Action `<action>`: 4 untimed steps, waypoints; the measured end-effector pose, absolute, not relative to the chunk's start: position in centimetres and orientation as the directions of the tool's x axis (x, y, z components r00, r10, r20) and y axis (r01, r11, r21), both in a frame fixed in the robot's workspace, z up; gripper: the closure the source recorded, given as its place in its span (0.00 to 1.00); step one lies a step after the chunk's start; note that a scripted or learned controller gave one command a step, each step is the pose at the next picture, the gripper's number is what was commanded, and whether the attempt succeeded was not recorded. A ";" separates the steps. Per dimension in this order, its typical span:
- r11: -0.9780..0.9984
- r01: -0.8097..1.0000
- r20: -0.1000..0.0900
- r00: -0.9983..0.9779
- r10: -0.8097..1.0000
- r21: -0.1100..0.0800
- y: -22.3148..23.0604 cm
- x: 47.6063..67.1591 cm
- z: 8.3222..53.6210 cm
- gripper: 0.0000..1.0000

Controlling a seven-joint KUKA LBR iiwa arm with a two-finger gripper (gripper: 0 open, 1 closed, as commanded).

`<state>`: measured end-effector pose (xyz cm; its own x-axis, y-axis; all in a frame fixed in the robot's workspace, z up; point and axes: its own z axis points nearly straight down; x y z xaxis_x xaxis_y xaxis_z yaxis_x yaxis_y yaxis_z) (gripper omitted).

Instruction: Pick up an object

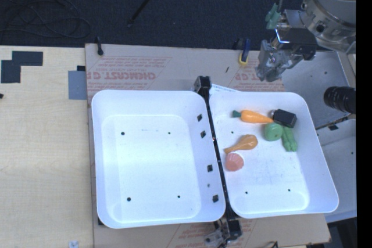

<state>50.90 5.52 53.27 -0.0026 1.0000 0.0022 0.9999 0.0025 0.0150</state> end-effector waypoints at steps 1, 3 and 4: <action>0.004 1.000 -0.001 -0.004 1.000 -0.001 10.5 55.9 53.7 1.00; 0.000 1.000 -0.004 0.000 1.000 -0.009 14.7 56.6 34.8 1.00; -0.001 1.000 -0.002 0.001 1.000 -0.005 12.1 57.4 34.4 1.00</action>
